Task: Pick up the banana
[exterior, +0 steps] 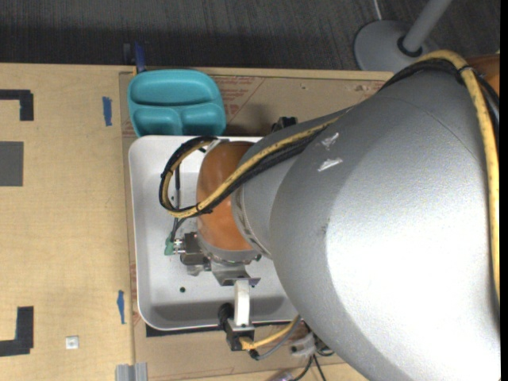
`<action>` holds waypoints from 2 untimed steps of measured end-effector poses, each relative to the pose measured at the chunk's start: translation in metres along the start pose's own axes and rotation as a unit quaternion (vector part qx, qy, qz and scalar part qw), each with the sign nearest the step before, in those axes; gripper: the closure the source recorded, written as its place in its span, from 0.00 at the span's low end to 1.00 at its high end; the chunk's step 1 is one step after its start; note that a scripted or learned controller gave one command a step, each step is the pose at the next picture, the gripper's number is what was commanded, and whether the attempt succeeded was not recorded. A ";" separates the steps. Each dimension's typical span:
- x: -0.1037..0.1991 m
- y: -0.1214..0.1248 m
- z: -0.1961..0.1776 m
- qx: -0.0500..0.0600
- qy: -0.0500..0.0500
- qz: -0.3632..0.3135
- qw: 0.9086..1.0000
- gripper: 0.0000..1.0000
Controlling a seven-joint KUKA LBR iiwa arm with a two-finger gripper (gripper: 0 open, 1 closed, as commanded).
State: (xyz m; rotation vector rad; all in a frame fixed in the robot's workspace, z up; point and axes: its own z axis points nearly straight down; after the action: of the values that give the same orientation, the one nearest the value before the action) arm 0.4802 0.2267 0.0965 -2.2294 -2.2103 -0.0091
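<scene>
The arm hangs low over the white bin, so probably the reach step. Can't tell the end effector's state or spot the banana under it; next move needs a clean grip

Banana: pose, state and position cannot be told. The grey arm is reaching over the white bin and is covering most of its floor, hiding whatever is lying beneath it there.
</scene>
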 end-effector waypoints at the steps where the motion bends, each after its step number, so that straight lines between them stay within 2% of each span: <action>1: 0.000 0.000 -0.010 0.000 0.000 0.001 1.000 1.00; 2: 0.001 0.000 -0.019 0.000 0.000 0.001 1.000 1.00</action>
State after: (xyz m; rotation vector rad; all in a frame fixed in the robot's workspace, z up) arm 0.4802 0.2272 0.1156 -2.2315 -2.2081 -0.0094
